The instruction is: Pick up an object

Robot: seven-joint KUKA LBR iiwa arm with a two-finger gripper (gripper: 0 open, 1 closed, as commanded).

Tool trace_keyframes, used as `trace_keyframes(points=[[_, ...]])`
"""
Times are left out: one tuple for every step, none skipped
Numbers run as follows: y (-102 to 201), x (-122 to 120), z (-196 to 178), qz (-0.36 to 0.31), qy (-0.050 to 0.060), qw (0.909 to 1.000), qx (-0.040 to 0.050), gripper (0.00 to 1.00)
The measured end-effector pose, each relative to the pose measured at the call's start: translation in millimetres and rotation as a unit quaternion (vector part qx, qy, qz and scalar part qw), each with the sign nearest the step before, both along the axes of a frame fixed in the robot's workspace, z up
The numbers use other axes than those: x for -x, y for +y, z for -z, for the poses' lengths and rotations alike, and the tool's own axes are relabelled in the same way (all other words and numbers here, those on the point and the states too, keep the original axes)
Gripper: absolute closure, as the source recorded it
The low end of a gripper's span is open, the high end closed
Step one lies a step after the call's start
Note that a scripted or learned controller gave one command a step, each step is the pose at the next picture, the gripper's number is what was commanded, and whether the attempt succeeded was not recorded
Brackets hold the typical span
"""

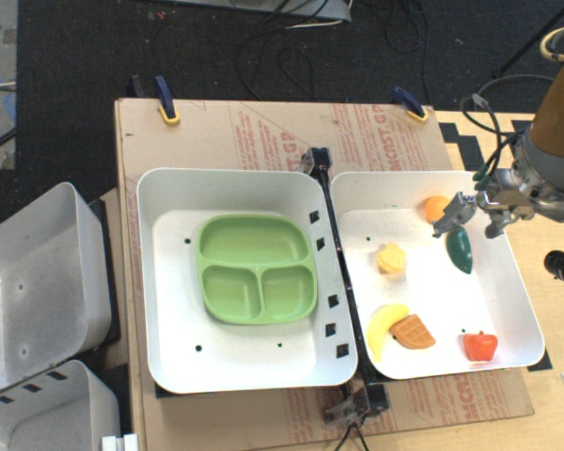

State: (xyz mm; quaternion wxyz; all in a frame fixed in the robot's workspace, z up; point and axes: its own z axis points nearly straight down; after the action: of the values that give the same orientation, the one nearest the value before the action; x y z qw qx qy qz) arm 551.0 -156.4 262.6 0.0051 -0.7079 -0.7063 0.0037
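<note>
The gripper [472,216] hangs over the far right part of the right bin [522,280], and its 2 grey fingers stand apart with nothing between them. Just below it and slightly toward the bin's middle lies a dark green object [461,249], a smooth, elongated teardrop shape tilted on the white floor; whether a fingertip touches its upper end cannot be told. Just left of the gripper sits a small round orange object [436,208]. Further left and lower lies a pale yellow lump [391,258]. Well below the gripper, near the bin's front, a yellow banana-like piece [383,328] touches a brown ridged wedge [414,333], and a red object [480,346] sits to their right. Far left, the left bin [160,252] holds a green 3-compartment tray [258,268].
</note>
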Motion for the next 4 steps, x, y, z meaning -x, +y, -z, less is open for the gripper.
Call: trace_keyframes(points=[[0.6, -2.3, -6.7, -0.002, -0.006, 1.0000, 0.0011, 0.00], [4.9, -5.1, 55.7, 0.000, -0.004, 1.0000, 0.0006, 0.00], [-1.5, -7.5, 116.8, 0.000, -0.004, 1.0000, 0.0007, 0.00], [-1.0, -7.4, 169.3, 0.000, -0.005, 1.0000, 0.0008, 0.00]])
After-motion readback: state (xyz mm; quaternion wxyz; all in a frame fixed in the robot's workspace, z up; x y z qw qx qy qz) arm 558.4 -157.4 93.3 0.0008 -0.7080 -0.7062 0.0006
